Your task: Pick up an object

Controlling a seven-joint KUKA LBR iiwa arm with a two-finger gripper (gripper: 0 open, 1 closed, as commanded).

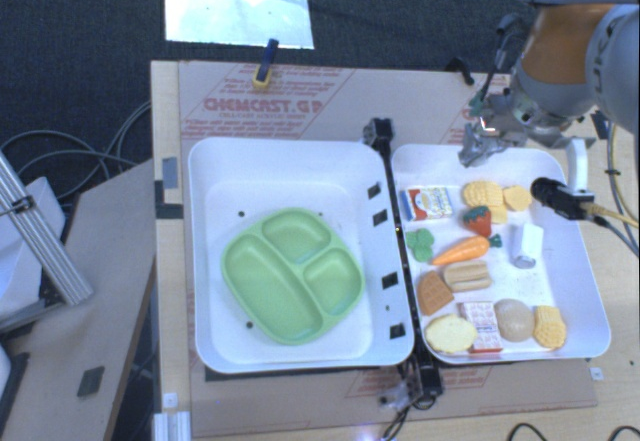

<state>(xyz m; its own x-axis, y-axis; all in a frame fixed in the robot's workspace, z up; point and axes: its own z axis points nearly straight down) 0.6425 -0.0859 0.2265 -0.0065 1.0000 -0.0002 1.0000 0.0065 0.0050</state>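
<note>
The right bin [580,274] holds several toy foods. Among them are a white packet with a red label [432,201], a yellow waffle [482,194], a red piece [479,220], an orange carrot [461,250], a green broccoli [421,244] and a white bottle [526,242]. My gripper [478,147] hangs over the far edge of this bin, just above the waffle and the packet. I see nothing held in it.
The left bin [230,169] holds a green divided plate [291,274]. Near the right bin's front lie a brown bread slice [434,292], a tan sausage [467,275], a pale yellow round piece [450,334], a beige ball [514,319] and another waffle [549,326].
</note>
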